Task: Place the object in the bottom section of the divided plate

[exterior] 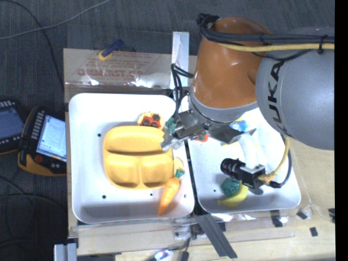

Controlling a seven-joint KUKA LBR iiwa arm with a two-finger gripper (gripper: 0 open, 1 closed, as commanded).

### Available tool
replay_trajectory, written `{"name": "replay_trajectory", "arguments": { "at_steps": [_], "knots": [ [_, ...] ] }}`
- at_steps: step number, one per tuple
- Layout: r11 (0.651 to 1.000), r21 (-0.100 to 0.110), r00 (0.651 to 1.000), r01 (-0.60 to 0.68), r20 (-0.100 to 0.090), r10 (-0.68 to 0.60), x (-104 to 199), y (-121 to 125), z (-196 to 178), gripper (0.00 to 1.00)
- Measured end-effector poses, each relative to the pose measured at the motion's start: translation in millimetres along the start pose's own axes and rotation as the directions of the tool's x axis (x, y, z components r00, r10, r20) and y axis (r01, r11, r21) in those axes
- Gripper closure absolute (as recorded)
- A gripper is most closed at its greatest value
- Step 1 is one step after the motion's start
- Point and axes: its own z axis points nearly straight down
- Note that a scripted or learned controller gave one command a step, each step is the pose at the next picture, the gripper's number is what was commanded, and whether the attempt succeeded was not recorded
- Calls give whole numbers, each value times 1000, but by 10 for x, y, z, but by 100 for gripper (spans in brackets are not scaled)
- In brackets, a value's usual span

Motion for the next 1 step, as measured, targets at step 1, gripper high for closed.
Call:
{"name": "replay_trajectory", "arguments": {
  "at_steps": [1],
  "knots": [
    [994,1,994,-113,-2,113,746,242,470,100]
  ]
}}
